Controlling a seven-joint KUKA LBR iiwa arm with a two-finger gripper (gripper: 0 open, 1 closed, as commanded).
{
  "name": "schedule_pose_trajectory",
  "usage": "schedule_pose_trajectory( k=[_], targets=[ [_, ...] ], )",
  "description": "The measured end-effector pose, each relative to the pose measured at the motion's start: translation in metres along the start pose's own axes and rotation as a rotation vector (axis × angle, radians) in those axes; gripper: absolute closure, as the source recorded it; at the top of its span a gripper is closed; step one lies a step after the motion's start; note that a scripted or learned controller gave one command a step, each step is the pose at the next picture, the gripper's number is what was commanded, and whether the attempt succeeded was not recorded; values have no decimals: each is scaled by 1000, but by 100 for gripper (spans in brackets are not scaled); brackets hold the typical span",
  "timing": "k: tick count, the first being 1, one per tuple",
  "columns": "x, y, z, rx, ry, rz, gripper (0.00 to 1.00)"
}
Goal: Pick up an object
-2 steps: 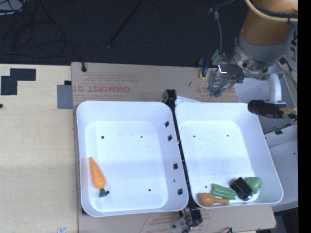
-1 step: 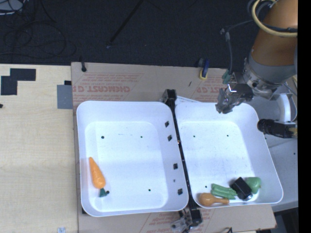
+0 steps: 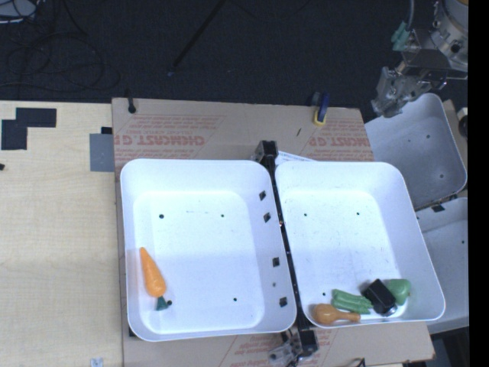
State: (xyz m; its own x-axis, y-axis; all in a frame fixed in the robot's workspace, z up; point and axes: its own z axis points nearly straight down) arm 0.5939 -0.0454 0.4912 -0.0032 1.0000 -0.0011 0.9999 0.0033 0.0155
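An orange toy carrot (image 3: 153, 274) with a small green top lies at the front left of the left bin (image 3: 191, 176). In the front right corner of the right bin (image 3: 344, 176) sit a green pod-like toy (image 3: 351, 301), a small black block (image 3: 379, 296), a green piece (image 3: 399, 287) and an orange-tan pear-shaped toy (image 3: 334, 315), all close together. My gripper (image 3: 391, 94) hangs high at the upper right, beyond the back right corner of the right bin and far from every object. Nothing shows between its fingers.
The two bins stand side by side on a brown cardboard sheet (image 3: 229, 132), joined by a black clamp strip (image 3: 276, 235). A blue and yellow clip (image 3: 322, 108) sits at the sheet's back edge. A grey metal plate (image 3: 420, 147) lies right of the bins.
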Motion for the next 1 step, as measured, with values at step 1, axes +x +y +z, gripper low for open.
schedule_pose_trajectory(
  k=[1],
  targets=[
    [-63, 20, 126, 29, 0, 9, 100]
  ],
)
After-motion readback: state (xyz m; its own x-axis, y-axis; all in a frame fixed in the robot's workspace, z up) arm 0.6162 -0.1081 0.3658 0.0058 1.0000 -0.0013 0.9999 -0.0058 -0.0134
